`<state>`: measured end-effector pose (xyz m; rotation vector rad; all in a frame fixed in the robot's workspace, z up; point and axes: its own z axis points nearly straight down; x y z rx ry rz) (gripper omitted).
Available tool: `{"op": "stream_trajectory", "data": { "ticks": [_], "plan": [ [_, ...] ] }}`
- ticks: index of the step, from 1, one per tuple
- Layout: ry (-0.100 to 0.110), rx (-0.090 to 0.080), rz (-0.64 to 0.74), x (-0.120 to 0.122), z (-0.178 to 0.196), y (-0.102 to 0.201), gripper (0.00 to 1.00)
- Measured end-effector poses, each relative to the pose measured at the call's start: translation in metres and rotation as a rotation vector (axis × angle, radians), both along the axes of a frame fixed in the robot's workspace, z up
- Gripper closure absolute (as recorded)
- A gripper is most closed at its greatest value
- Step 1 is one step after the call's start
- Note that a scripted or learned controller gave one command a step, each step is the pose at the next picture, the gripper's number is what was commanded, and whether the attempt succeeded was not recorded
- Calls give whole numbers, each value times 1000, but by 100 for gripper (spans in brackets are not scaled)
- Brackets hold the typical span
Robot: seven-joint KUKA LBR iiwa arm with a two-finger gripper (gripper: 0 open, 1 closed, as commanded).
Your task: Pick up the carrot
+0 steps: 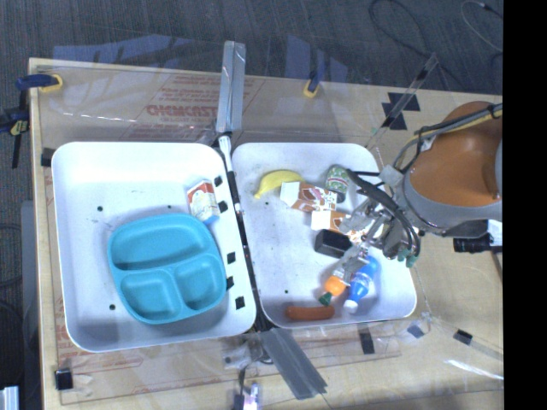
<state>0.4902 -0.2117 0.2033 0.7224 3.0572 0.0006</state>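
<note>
The carrot is a small orange piece with a green end. It lies in the right bin near the front wall, touching a blue bottle. My gripper hangs over the right side of that bin, just above and behind the carrot and next to a black object. The carrot rests on the bin floor, apart from the gripper. The grey arm with its orange band reaches in from the right.
The right bin also holds a banana, a green can, small cartons and a brown sausage by the front wall. In the left bin sit a blue divided tray and a small carton.
</note>
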Motion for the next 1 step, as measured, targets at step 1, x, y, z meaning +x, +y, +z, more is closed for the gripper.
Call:
{"op": "stream_trajectory", "data": {
  "ticks": [1],
  "plan": [
    [1,1,65,-7,-115,3,0]
  ]
}}
